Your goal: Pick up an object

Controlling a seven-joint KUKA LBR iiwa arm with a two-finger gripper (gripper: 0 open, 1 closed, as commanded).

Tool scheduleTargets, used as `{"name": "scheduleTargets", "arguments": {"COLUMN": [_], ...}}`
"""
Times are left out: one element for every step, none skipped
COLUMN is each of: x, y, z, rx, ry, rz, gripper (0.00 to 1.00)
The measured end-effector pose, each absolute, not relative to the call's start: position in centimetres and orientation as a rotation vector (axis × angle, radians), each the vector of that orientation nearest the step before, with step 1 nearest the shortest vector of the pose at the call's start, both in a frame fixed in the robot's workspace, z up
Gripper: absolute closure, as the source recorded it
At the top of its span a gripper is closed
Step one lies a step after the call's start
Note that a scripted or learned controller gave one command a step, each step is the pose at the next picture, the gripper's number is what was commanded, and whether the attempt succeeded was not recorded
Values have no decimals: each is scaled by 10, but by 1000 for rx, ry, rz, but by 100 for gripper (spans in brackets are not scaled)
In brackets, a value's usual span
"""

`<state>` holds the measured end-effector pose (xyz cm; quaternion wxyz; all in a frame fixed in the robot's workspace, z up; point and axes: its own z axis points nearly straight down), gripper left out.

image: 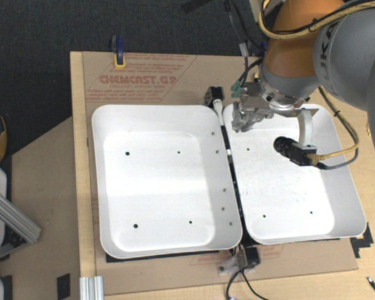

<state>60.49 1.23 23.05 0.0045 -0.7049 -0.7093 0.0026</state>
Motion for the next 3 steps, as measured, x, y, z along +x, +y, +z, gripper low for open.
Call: {"name": "scheduleTargets", "arguments": {"x": [608, 640, 599], "y": [70, 108, 42], "z": [325, 247, 295], "rx": [-2217, -2215, -2228], "ry": [-2233, -2223, -2215], "rz": [-15, 5, 2], "gripper": [100, 100, 100]}}
